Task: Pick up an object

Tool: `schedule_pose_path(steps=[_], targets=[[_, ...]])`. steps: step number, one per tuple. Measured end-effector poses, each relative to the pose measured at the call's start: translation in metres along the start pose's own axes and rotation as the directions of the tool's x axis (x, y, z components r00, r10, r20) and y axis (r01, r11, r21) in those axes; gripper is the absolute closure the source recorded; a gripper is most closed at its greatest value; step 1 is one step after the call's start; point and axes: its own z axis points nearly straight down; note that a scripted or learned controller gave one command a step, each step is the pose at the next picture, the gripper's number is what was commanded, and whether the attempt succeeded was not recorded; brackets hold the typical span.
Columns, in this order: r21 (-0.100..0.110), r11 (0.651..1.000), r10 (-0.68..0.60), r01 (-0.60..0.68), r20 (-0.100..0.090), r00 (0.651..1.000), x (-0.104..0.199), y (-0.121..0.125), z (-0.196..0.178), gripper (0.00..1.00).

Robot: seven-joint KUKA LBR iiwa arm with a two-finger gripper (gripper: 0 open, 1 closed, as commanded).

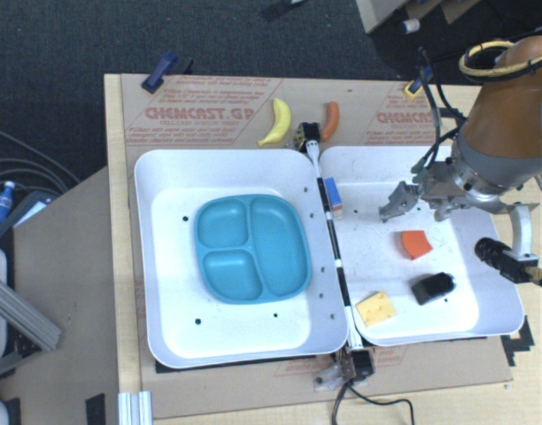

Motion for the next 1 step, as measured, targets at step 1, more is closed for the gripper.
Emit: schedule_pose_path(steps=[1], targets=[[0.0, 1.0, 0.001, -0.001, 0.001, 1.0, -0.0447, 0.0547, 0.1171, 0.0]])
